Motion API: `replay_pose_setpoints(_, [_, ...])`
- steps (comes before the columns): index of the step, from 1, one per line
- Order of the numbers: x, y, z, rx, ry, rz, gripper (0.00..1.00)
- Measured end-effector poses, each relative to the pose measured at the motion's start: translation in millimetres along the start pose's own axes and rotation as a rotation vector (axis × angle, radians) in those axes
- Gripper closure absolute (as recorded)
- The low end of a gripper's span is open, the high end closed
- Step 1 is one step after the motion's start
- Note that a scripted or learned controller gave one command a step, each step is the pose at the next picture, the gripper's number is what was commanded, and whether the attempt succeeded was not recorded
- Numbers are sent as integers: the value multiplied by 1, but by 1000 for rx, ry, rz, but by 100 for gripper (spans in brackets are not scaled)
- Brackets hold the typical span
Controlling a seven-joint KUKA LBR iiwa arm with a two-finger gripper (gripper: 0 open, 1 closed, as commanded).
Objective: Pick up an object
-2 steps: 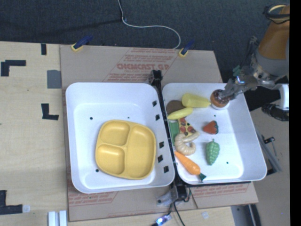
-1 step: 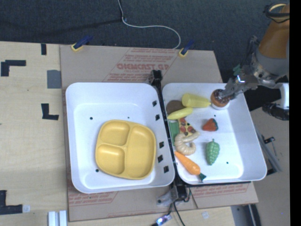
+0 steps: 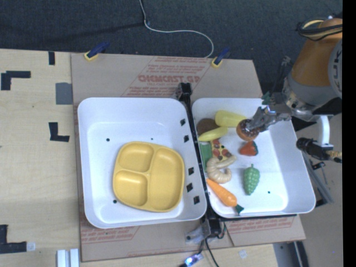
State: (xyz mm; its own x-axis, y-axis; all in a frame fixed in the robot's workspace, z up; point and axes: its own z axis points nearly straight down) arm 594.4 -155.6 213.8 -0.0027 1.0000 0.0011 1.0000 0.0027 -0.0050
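The brown round toy [image 3: 243, 130] lies in the right bin [image 3: 278, 171], near its back edge, between a yellow toy [image 3: 229, 117] and a red strawberry [image 3: 248, 148]. The tool [image 3: 255, 123] sits right at it — touching or just above, I judge the reach-and-grasp step. Whether its tips are apart or together I cannot tell. Next it needs a firm closing, then a lift.

White bins [image 3: 89, 149]: 2
Yellow divided plate [image 3: 149, 176]: 1, left bin
Toy foods, right bin: about 8
Carrot [image 3: 221, 192]: 1, at 6 o'clock
Green grapes [image 3: 251, 179]: 1
Strawberry [image 3: 248, 148]: 1
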Motion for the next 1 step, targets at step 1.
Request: replay_pose_setpoints(1, [48, -29, 3, 0, 0, -1, 100])
